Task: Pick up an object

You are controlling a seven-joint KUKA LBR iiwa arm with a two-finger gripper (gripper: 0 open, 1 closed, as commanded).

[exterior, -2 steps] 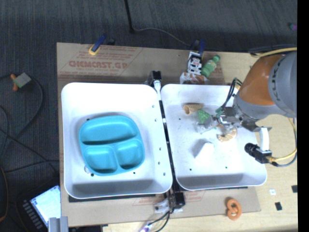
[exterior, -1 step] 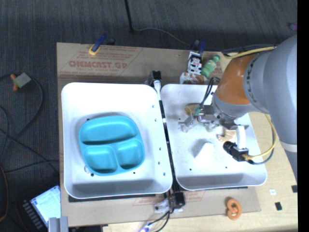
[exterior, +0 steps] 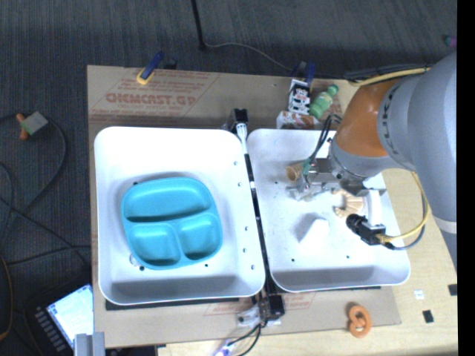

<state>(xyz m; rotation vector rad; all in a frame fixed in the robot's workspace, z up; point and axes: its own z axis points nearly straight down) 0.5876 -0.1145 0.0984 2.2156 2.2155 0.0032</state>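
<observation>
Lying nearest the camera, a small orange ring-shaped piece [exterior: 359, 320] is sitting on the table [exterior: 185, 91] just in front of the right shallow white bin [exterior: 334, 277]. To its left, the left shallow white bin [exterior: 111, 199] is holding a turquoise plastic tray with three compartments [exterior: 172, 221]. Reaching in from the right, the grey arm with its orange band [exterior: 364, 121] is hanging over the far half of the right bin, and the tool [exterior: 312, 180] is sitting low over the bin floor; whether it is open, closed or gripping anything is impossible to tell at this size. Just left of the tool, a small tan object [exterior: 294, 173] is lying on the bin floor, another tan piece [exterior: 349, 206] is lying to its right and nearer, and a pale, whitish lump [exterior: 314, 230] is resting near the middle of the bin. Any of these is looking small and light, so weight is probably not mattering; the tan object seems likely to skid on the smooth plastic, so closing across its narrowest width, straight from above, is looking safest. Beyond the bins, a green item [exterior: 323, 102] and a small printed packet [exterior: 299, 99] are sitting on the table's far side.
</observation>
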